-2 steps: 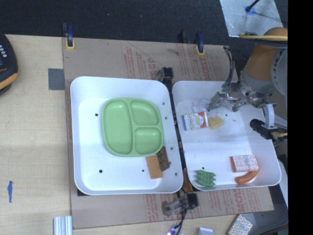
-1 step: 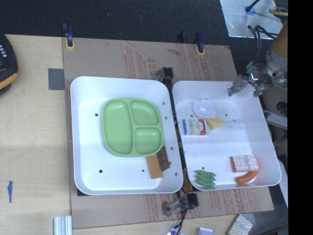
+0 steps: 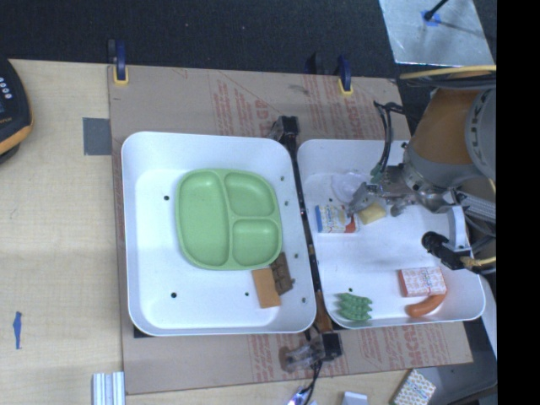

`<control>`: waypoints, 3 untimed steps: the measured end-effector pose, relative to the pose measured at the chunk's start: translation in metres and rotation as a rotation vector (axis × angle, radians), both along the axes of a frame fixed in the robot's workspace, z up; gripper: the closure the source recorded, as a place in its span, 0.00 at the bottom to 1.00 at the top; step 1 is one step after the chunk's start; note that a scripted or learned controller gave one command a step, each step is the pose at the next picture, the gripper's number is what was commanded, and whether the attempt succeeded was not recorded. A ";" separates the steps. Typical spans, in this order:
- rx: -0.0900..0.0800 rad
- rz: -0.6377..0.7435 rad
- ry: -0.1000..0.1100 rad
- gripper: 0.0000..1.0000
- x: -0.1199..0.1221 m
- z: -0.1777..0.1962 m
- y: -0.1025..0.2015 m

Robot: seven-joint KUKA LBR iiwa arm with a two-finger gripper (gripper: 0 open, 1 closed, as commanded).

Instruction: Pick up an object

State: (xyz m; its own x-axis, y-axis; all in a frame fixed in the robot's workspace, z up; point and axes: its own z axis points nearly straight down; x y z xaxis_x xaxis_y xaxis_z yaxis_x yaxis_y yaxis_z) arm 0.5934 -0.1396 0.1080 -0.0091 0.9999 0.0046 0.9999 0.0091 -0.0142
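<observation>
Reaching in from the right, the gripper (image 3: 369, 199) hangs low over the far-left part of the right bin (image 3: 384, 264), its tip just above a small yellow block (image 3: 372, 214) beside a blue-and-white packet (image 3: 332, 218); whether it is spread or pinching, I cannot tell. Nearer in the same bin lie a green toy (image 3: 354, 306), an orange sausage-shaped piece (image 3: 424, 305) and a pink box (image 3: 420, 280). The left bin (image 3: 148, 226) holds a green divided plate (image 3: 229, 218), with a brown block (image 3: 270, 284) near its right corner.
</observation>
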 end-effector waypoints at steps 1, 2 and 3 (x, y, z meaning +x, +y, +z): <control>-0.007 -0.007 -0.014 0.00 0.021 -0.016 -0.035; -0.004 -0.001 -0.007 0.00 0.000 -0.017 0.010; -0.003 -0.005 -0.006 0.00 -0.031 -0.017 0.034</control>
State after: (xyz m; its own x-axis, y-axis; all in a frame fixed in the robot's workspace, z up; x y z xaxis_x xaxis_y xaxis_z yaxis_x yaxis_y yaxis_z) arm 0.5621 -0.1057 0.0912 -0.0041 1.0000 0.0012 1.0000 0.0041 -0.0081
